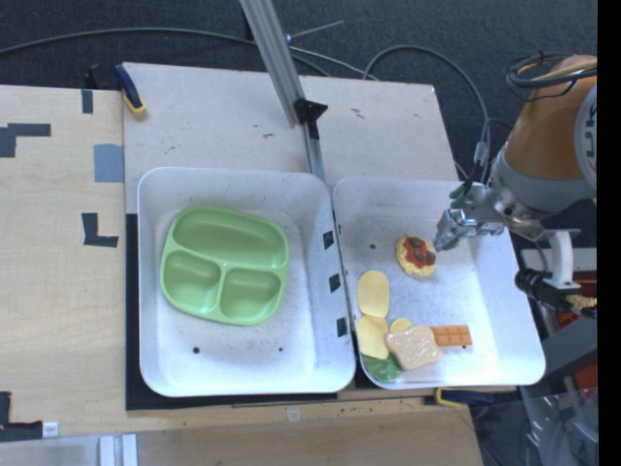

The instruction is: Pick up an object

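In the right bin (505, 357) lie a small round toy pizza (416, 256) with red topping, two yellow oval pieces (374, 293), a beige toast slice (415, 347), an orange waffle bar (450, 336) and a bit of green (384, 368). My gripper (449, 233) hangs just right of the pizza, low over the bin's floor, coming in from the right. Nothing shows between its fingers.
The left bin (155, 357) holds a green divided plate (225, 264). A metal pole (275, 47) slants from the top down to the wall between the bins. A blue and yellow clamp (130, 89) sits at the bench's far left corner.
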Robot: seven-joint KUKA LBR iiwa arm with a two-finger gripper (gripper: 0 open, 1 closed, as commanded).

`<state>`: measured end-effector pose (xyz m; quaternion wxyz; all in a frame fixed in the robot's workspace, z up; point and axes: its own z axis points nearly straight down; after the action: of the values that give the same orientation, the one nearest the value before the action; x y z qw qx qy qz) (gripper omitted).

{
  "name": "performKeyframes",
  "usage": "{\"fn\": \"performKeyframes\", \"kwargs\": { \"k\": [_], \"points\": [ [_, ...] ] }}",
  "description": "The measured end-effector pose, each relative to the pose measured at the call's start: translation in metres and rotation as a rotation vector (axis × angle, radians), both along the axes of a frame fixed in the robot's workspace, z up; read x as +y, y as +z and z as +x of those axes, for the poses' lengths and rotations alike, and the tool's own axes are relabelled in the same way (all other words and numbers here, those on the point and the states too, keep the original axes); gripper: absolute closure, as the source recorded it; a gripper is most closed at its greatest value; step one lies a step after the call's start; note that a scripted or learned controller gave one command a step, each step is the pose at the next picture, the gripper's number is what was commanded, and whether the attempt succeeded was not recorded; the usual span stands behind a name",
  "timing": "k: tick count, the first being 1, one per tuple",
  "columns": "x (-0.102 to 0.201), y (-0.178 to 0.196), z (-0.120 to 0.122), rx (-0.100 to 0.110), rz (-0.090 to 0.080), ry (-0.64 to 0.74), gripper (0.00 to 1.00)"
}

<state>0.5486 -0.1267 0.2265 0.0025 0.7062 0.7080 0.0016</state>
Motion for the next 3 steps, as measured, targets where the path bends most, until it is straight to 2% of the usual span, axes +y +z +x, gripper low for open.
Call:
{"fn": "performKeyframes", "kwargs": {
  "k": [1, 3],
  "points": [
    [0.0, 0.015, 0.001, 0.005, 0.001, -0.001, 1.0],
    [0.101, -0.002, -0.003, 0.009, 0.003, 0.004, 1.0]
  ]
}}
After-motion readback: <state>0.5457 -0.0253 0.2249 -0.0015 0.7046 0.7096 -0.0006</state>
